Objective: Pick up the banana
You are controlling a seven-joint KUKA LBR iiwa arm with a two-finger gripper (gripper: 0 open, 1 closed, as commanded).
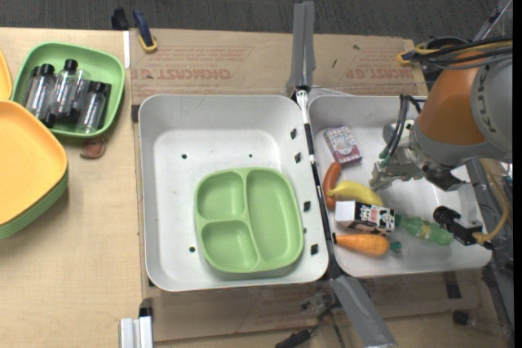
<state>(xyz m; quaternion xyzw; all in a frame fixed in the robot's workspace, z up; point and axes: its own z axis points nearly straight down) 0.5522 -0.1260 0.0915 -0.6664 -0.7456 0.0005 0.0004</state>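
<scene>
- The banana (356,191) lies in the right bin (457,257), not lifted.
- The pincer (390,172) hovers just beside it; open or closed, I cannot tell.
- Grasping and lifting remain.

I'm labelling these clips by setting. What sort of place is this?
Probably a robotics lab: a robot arm reaches over two white bins taped to cardboard, holding toy food like a banana, with office carpet behind.
</scene>
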